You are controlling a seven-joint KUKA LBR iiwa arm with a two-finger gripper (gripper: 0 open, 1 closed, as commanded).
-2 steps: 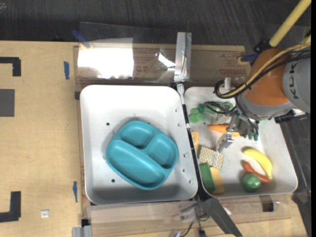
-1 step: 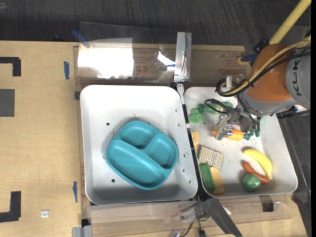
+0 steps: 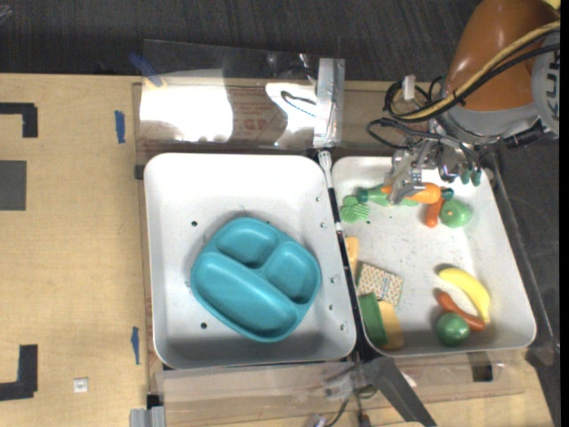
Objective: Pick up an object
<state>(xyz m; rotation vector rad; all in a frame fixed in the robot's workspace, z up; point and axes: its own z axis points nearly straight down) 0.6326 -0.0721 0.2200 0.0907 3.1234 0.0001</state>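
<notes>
hovering end effector (image 3: 411, 181), finger state unclear, near right bin's (image 3: 514, 238) far edge; open floor mid-bin.

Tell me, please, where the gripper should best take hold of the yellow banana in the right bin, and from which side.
Probably at the middle of the banana, from above, jaws across its narrow width. It lies flat and curved, and its lower end touches an orange piece, so the middle is freer.

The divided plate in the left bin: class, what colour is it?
Teal blue all over. The divided plate shows plainly in the camera view, lying in the left bin.
</notes>
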